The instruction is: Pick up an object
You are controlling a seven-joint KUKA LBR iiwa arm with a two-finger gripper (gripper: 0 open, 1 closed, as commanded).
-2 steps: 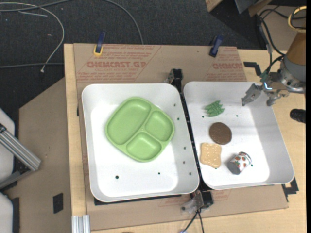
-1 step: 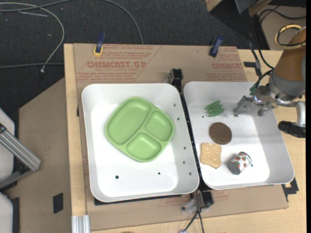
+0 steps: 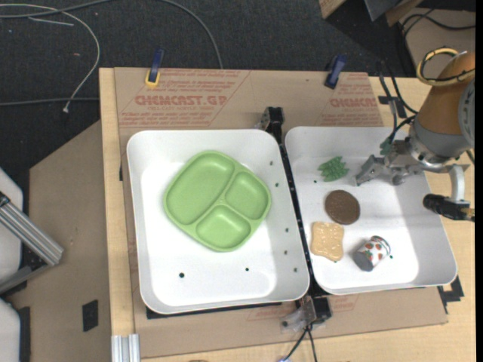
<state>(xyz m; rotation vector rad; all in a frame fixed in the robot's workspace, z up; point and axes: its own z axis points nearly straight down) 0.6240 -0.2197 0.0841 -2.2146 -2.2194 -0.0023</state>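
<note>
I am looking down on the counter (image 3: 121,225) and working from the near edge back. Nearest me in the right bin (image 3: 423,266) a small red, white and grey toy (image 3: 371,252) is lying, and just beside it on its left a tan cracker (image 3: 327,241) is sitting close to the bin's left wall. A little farther back a brown disc (image 3: 343,206) is resting, close to the cracker. Beyond that a green leafy piece (image 3: 332,168) is lying, and next to it, on its right, the gripper (image 3: 377,172) is hanging low over the bin floor. Its fingers are standing apart and I am seeing nothing between them, so it is carrying nothing. The left bin (image 3: 151,277) is holding a green divided plate (image 3: 217,200).

I am judging the leafy piece to be the likeliest target, since it is nearest the gripper. What is worrying me: the piece looks thin and flat, so the fingers may be closing above it or scraping the floor and coming up bare. A sideways approach may be nudging it toward the dividing wall instead of trapping it. The slanted view is also making it hard for me to tell how high the fingers are.
</note>
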